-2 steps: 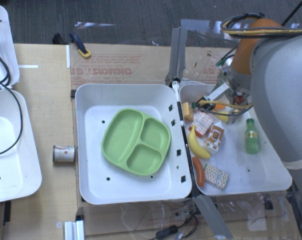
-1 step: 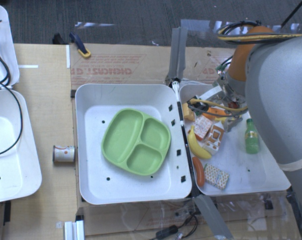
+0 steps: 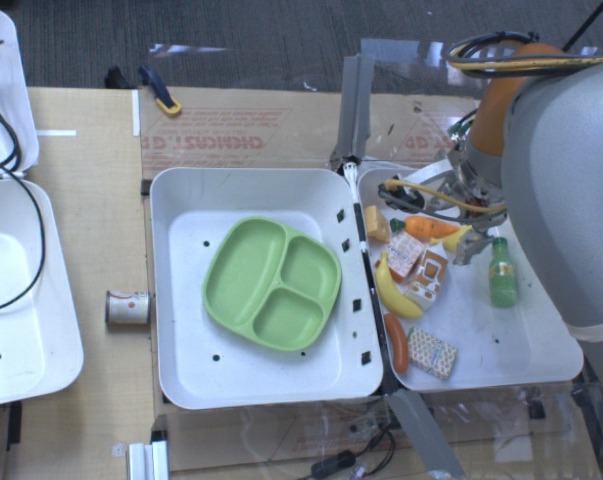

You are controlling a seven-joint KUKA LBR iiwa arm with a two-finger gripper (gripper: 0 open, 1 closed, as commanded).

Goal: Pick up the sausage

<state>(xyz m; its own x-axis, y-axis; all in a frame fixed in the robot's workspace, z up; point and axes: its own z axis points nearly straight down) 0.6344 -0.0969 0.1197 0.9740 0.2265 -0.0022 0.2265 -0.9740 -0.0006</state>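
Note:
The sausage, short and reddish-orange, lies along the left wall of the right bin, near its front corner. A patterned wafer pack sits right beside it. My gripper hangs over the back half of the same bin, above an orange carrot and next to a green bottle. It is well behind the sausage and apart from it. Cables and the wrist cover much of the gripper.
A banana and snack packets lie between the gripper and the sausage. The left bin holds a green divided plate. A small can lies on the bench to the left of the bins.

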